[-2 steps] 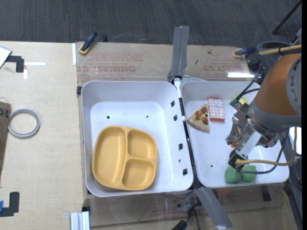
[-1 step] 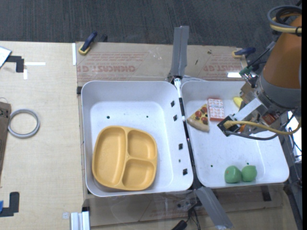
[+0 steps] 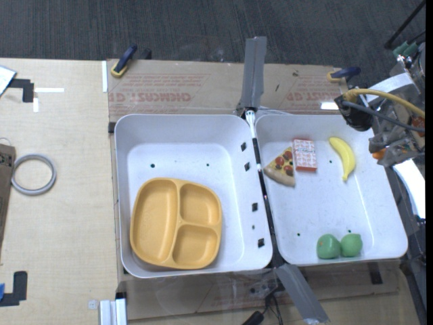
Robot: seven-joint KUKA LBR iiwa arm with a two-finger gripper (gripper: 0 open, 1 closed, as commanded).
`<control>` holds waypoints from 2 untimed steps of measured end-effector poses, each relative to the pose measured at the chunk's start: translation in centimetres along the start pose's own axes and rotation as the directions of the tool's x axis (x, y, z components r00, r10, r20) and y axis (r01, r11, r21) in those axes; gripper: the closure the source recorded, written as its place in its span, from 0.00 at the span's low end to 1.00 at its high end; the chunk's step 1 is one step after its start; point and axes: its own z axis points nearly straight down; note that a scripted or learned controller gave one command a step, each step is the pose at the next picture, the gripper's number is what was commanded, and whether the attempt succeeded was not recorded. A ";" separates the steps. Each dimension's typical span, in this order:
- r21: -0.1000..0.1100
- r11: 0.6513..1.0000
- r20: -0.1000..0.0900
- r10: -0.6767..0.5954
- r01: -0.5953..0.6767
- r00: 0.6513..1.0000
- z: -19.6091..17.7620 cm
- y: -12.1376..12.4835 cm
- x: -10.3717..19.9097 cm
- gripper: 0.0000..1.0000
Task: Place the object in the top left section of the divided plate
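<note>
**A:** Where are you?

**B:** My gripper point(image 3: 391, 147) hangs at the right rim of the right bin point(image 3: 379, 215), in a tangle of cables and a yellow hose. I cannot tell whether it is open or closed, because the view is too cluttered there. I see nothing held in it.

**A:** What lies closest to you?

**B:** The banana point(image 3: 344, 156). It is near me, toward the view's left, lying lengthwise on the bin floor. Past it is a red box point(image 3: 304, 155), and touching that box's far side is a pizza slice point(image 3: 281, 168). All three are apart from me.

**A:** Anything else in that bin?

**B:** Two green balls point(image 3: 329, 246), side by side and touching. They are nearer the view's bottom than I am, close to the bin's front wall.

**A:** And the plate?

**B:** The plate point(image 3: 145, 215) is well apart from me, across the divider in the left bin point(image 3: 176, 147), toward its front. It is yellow and has three sections. None of the objects is on it, and all of them sit in my bin.

**A:** Beyond the bins?

**B:** A tape roll point(image 3: 30, 174) lies on the bench, farthest from me.
</note>
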 end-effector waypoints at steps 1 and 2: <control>0.002 1.000 0.004 -0.004 0.004 1.000 -0.8 7.3 -1.5 1.00; 0.004 0.987 0.003 -0.159 0.159 0.987 18.9 6.0 -1.4 1.00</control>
